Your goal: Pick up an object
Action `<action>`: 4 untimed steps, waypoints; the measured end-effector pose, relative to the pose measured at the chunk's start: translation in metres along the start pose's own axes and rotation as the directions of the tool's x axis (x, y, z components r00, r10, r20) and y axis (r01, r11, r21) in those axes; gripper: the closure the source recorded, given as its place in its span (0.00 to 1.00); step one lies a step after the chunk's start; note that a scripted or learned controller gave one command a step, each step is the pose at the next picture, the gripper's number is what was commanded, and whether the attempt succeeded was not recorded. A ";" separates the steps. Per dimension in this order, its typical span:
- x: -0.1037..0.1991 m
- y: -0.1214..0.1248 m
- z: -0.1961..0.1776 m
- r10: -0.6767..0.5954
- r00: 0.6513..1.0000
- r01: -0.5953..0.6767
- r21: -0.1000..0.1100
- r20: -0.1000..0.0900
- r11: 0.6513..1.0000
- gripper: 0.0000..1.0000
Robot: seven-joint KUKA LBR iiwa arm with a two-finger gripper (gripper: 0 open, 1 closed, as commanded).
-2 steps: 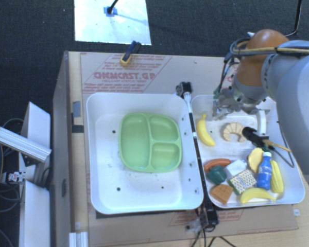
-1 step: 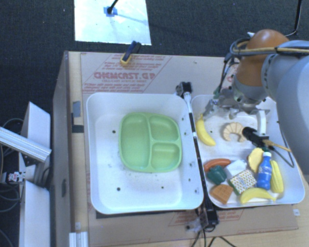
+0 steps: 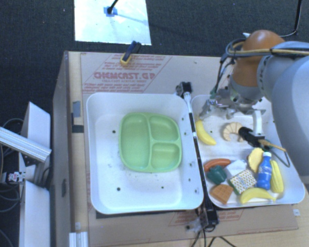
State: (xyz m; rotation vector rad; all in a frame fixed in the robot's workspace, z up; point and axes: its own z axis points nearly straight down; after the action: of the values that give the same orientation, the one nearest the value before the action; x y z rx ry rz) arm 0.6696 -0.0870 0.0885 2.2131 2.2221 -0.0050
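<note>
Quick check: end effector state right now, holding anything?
End effector: over the right bin, near the croissant; open or closed cannot be told.

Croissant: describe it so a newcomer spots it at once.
Look in the right bin, the one crowded with toy food. In its upper half, below the arm's wrist, lies the croissant, to the right of a lone banana. It is the only tan, ridged, curled pastry; the neighbours are smooth yellow bananas.

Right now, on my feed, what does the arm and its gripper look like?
The arm is thick, rounded and pale grey, with an orange band above the wrist. Thin cables loop beside the band. Below it a metallic gripper spreads into slim silver struts.
</note>
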 end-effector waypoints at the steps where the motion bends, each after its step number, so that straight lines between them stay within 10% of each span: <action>1: 0.001 0.001 -0.010 -0.002 1.000 0.002 -0.007 -0.001 1.000 1.00; 2: 0.001 0.001 -0.010 -0.003 1.000 0.003 -0.006 -0.001 1.000 0.00; 3: 0.004 -0.001 0.004 -0.001 1.000 0.001 -0.001 -0.005 1.000 0.00; 4: 0.003 0.001 -0.008 -0.003 1.000 0.003 -0.004 -0.004 1.000 1.00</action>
State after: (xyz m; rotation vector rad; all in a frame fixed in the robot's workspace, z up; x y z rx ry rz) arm 0.6701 -0.0834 0.0963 2.2094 2.2254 0.0040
